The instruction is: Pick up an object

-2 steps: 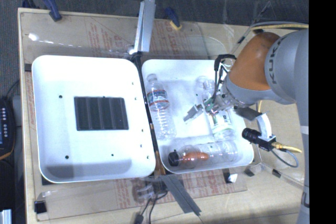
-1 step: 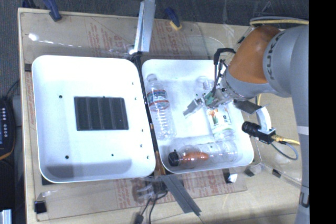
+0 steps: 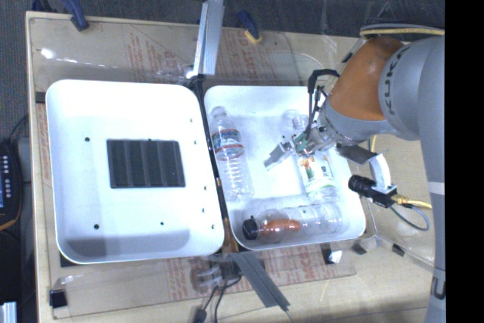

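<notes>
Taking the right bin (image 3: 261,98) as the landmark, the nearest thing inside it is a clear bottle with a dark cap (image 3: 291,224), lying on its side along the bin's near wall, cap toward the left bin, with something reddish-brown showing inside it. Beyond that, against the right bin's left wall, a clear water bottle with a blue-and-red label (image 3: 229,153) lies lengthwise, its cap pointing to the far wall. Toward the bin's right side lies a third clear bottle with a white and green label (image 3: 318,172), its near end close to the dark-capped bottle. Over this third bottle's far end sits the pincer (image 3: 291,149), low in the middle of the right bin; its grey fingers (image 3: 276,156) stand apart, angled toward the water bottle, and nothing is seen between them. Behind the pincer the arm (image 3: 378,87), grey with its orange band, crosses the right bin's far right corner. To the left of the right bin, touching it along the shared edge, the left bin (image 3: 76,117) holds a dark ribbed rectangular panel (image 3: 146,163) at its middle. Both bins rest on the counter (image 3: 113,41), with blue clamps (image 3: 76,11) on its far edge.
</notes>
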You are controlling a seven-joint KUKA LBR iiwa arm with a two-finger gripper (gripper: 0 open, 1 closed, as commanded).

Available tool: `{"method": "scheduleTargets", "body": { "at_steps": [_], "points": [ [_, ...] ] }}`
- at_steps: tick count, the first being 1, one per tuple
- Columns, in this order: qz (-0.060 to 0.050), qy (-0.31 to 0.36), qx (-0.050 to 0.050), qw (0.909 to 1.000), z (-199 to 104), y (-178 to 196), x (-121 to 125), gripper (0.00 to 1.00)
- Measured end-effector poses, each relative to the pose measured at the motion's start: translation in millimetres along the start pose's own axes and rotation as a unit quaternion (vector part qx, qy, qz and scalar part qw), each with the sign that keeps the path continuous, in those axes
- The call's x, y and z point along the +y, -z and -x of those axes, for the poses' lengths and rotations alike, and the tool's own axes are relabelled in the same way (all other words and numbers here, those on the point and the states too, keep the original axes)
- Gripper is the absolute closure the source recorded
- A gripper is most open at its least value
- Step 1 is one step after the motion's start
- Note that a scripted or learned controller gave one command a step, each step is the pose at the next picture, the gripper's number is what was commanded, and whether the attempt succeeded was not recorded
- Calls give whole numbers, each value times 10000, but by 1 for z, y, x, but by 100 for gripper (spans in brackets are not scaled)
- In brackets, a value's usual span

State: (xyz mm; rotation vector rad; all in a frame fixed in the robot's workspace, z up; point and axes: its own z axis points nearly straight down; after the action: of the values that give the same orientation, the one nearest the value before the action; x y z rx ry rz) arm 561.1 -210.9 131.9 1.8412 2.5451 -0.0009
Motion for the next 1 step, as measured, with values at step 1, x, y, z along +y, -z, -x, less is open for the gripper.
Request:
{"method": "scheduleTargets", "body": {
  "at_steps": [1],
  "points": [
    [-5, 153, 9, 9999, 7, 28, 22, 0]
  ]
}}
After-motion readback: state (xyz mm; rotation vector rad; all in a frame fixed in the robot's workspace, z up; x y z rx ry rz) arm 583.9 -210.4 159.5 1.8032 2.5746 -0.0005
